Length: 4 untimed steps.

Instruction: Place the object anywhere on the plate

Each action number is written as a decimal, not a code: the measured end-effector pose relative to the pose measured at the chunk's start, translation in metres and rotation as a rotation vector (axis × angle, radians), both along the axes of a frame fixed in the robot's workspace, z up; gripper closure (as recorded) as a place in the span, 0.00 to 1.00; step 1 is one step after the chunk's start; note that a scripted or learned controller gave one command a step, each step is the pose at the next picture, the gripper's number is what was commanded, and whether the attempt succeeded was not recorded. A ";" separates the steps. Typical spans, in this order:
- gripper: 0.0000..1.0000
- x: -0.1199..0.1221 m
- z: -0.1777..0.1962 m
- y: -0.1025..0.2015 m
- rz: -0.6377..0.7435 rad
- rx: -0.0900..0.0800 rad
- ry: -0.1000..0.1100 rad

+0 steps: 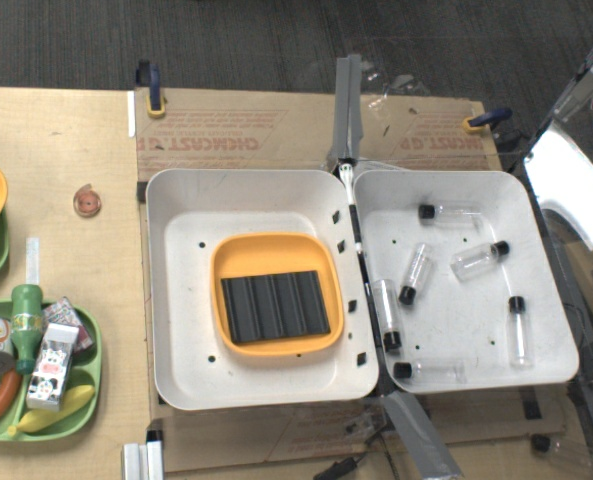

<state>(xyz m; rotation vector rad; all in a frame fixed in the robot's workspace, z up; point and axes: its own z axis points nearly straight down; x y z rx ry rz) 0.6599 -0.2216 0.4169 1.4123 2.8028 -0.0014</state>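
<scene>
resting on orange plate point(276, 253), dark ridged block point(275, 306), left bin point(176, 298)

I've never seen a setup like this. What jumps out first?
The orange plate in the left bin, with a dark ribbed block lying on it. Next, the clear vials with black caps scattered across the right bin. At far left, a green tray holds toy food.

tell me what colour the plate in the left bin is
Orange-yellow plate, with a dark grey ribbed block lying on it; clear in the camera view.
</scene>
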 end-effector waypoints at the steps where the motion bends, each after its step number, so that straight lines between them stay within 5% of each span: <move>1: 0.00 0.000 -0.080 0.000 0.319 0.001 0.001; 4: 0.00 -0.011 -0.172 0.000 1.388 -0.002 -0.002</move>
